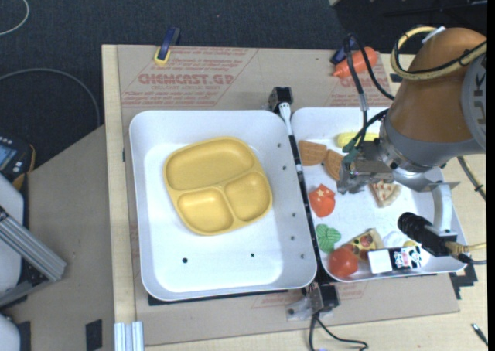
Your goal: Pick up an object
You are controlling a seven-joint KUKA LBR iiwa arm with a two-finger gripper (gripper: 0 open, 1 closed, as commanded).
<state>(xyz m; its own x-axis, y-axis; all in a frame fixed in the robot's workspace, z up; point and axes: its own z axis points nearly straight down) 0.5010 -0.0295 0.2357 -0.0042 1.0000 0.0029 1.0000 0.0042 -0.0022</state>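
Note:
The right bin (309,121) holds several toy foods. A brown bread slice (311,152) and an orange wedge (333,164) lie at its upper left, with a yellow banana (350,140) behind them. Below them are a red strawberry (322,201), a green leafy piece (328,236) and a red tomato (343,263). A tan pastry (384,190) lies mid-bin. My gripper (349,179) hangs low over the bin's middle, just right of the orange wedge and left of the pastry. Nothing shows between its tips.
The left bin (147,210) carries a yellow divided plate (218,185). A white box (380,261) and a small colourful piece (363,243) sit at the right bin's front. An orange object (352,63) and a blue-yellow clip (165,46) lie on the board behind the bins.

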